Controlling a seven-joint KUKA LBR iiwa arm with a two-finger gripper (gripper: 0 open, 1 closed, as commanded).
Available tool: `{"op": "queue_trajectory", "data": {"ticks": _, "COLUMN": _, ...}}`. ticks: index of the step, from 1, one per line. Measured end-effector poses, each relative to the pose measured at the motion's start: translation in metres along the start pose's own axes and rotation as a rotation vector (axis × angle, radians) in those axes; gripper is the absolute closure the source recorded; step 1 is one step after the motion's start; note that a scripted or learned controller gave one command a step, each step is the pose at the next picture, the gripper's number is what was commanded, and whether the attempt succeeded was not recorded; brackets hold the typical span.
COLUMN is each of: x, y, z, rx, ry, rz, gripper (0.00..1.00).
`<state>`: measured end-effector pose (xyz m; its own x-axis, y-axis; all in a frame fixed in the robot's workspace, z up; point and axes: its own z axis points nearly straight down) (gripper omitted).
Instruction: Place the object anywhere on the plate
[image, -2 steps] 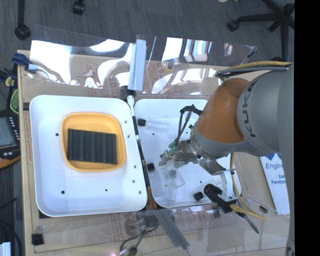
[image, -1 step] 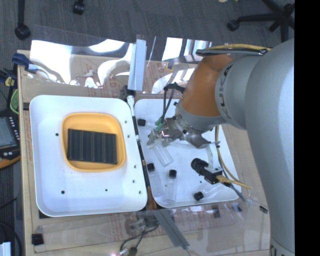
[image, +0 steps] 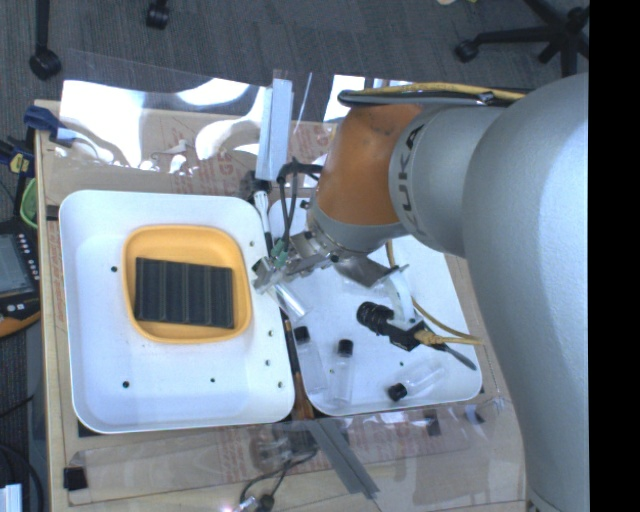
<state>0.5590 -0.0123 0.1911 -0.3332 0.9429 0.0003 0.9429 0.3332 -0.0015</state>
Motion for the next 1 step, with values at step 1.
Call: {"op": "queue_trajectory", "data": {"ticks": 1, "x": -0.0002, "y": 0.0, "z": -0.0001, "rx": 0.0, "ry": 0.0, "rz": 0.0, "gripper": 0.0}}
